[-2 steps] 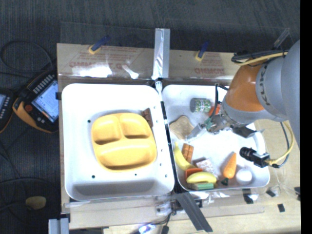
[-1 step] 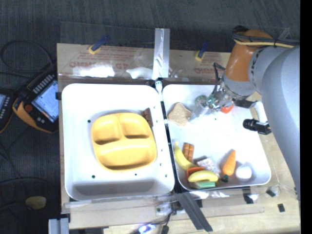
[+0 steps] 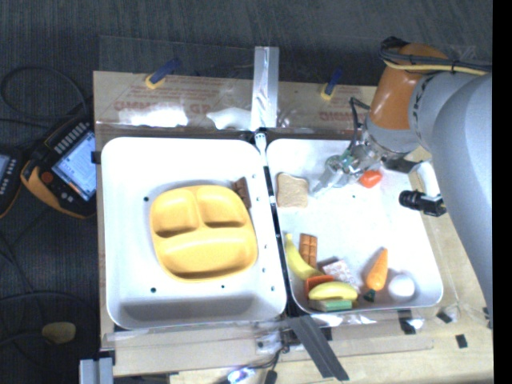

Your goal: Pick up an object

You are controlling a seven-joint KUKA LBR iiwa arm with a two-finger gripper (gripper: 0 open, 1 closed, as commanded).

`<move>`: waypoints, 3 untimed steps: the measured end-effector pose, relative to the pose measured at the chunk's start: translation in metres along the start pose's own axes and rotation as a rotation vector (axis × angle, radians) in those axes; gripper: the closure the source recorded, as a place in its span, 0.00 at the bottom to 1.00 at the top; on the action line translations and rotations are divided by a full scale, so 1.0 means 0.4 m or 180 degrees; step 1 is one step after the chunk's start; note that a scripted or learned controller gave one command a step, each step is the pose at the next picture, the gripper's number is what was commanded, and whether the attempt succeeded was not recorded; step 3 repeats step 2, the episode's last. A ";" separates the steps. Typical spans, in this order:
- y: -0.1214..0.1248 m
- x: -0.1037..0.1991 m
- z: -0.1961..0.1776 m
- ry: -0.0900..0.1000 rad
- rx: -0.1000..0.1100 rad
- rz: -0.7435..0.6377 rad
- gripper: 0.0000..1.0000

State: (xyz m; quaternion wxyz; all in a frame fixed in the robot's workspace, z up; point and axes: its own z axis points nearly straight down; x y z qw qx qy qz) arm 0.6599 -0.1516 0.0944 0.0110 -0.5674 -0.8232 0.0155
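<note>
My gripper (image 3: 326, 178) hangs low over the back part of the right bin (image 3: 416, 230), reaching in from the upper right. Just left of its tip lies a tan slice of bread (image 3: 292, 190). A small red tomato-like piece (image 3: 370, 179) sits right beside the gripper body, on its right. Nothing shows held in the gripper. Toward the bin's front lie a banana (image 3: 298, 260), a brown block (image 3: 309, 249), an orange carrot (image 3: 377, 269), a white ball (image 3: 401, 286) and a yellow and green piece (image 3: 332, 293).
The left bin (image 3: 128, 166) holds a yellow divided plate (image 3: 204, 230) with a small brown piece (image 3: 241, 189) at its back right corner. A low wall (image 3: 272, 214) splits the two bins. A control pendant (image 3: 68, 166) lies off the bench to the left.
</note>
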 end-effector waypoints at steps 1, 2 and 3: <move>0.004 0.000 -0.003 -0.0007 -0.0016 -0.0003 0.00; 0.004 -0.001 -0.031 -0.0019 -0.0011 -0.0005 1.00; 0.004 -0.001 -0.031 -0.0019 -0.0011 -0.0005 1.00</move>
